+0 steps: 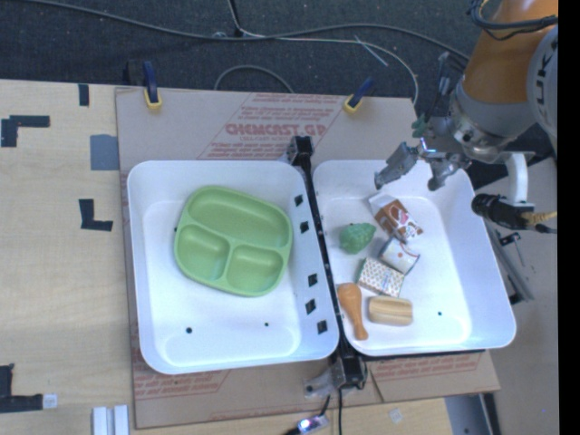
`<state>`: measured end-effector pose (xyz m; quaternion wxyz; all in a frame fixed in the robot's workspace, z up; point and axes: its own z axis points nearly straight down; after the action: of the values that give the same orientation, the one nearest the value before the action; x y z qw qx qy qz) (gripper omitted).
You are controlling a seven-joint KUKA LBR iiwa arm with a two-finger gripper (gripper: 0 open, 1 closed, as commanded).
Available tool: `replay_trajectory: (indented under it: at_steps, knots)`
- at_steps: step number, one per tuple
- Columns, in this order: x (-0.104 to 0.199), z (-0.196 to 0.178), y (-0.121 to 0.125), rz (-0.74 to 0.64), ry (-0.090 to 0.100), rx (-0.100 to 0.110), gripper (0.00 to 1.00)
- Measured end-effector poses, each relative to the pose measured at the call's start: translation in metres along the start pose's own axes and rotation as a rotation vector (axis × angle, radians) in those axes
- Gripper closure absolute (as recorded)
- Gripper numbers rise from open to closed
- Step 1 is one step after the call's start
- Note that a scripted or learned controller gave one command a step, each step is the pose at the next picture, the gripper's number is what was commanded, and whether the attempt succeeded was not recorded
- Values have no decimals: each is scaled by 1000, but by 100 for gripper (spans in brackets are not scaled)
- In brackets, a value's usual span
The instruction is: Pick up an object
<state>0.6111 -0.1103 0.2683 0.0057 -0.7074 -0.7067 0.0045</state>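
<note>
Plywood backs the bench, and on it two white bins sit side by side, split by a black divider [313, 243]. At far left, the left bin [149, 333] carries a green tray [234, 240] with three compartments, lying flat and slightly turned, nearer the bin's back than its front. Right of the divider, the right bin [471, 306] holds a cluster of small items toward its left half. A green lump [357, 236] lies closest to the divider, with an orange carrot-like piece [352, 308] in front of it near the bin's front edge. Just beside that piece rests a tan roll [390, 312], touching or nearly touching it. Behind the roll sits a patterned box [381, 278], then a small white packet [400, 256], and farthest back a red-and-white packet [397, 218]; these three run in a slanted line, close together. Above the bin's back right corner hangs the gripper [418, 172], its two fingers [395, 168] spread wide and holding nothing, clear of the items, the nearest being the red-and-white packet. The grey arm with its orange band [515, 21] rises at far right.
</note>
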Motion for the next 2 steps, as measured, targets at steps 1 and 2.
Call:
replay_trajectory:
  at_steps: [1, 2]
  knots:
    - [0, -8, 2, -3, -1, -13, 0]
    - [1, 36, 3, -2, -3, -9, 0]
